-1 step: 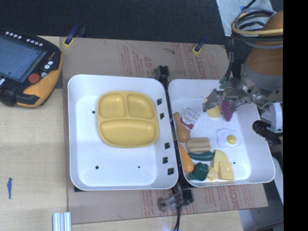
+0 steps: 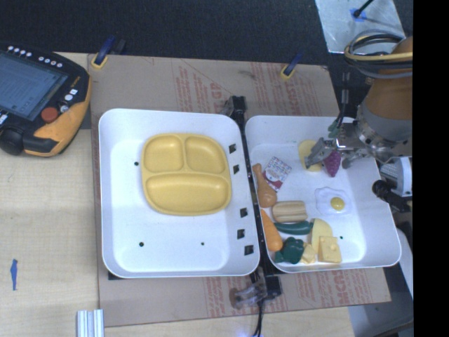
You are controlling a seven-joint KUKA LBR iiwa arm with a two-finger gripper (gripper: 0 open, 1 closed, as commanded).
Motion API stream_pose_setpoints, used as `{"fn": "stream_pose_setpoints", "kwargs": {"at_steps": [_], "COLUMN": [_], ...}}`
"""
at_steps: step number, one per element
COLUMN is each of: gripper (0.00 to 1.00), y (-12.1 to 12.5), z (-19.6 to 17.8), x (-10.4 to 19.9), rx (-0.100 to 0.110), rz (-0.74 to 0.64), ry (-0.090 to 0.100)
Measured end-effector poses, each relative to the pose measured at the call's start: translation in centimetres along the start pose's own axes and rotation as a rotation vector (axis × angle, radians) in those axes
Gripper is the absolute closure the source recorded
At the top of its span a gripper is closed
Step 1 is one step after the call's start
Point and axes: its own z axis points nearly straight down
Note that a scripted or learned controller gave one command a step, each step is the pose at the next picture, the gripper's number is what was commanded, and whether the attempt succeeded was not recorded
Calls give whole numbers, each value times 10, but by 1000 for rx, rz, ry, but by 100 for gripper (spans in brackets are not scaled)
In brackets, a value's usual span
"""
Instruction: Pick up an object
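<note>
The gripper (image 2: 330, 154) is seen low in the right bin (image 2: 379, 257), closed narrowly around a purple toy (image 2: 332, 163) beside a yellow piece (image 2: 307, 150); slippage is judged likely, since only the toy's top appears pinched.

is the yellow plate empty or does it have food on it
Empty. The yellow plate in the left bin shows three bare compartments; the toy food all lies in the right bin.
</note>
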Motion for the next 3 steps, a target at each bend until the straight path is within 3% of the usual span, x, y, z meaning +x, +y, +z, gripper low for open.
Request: {"fn": "stream_pose_setpoints", "kwargs": {"at_steps": [1,2,3], "gripper": [0,0,0], "y": [65,34,63], "z": [44,77,75], "x": [-32,-59,-9], "rx": [-8,2,-3], "rz": [-3,0,-3], "ry": [-1,1,0]}}
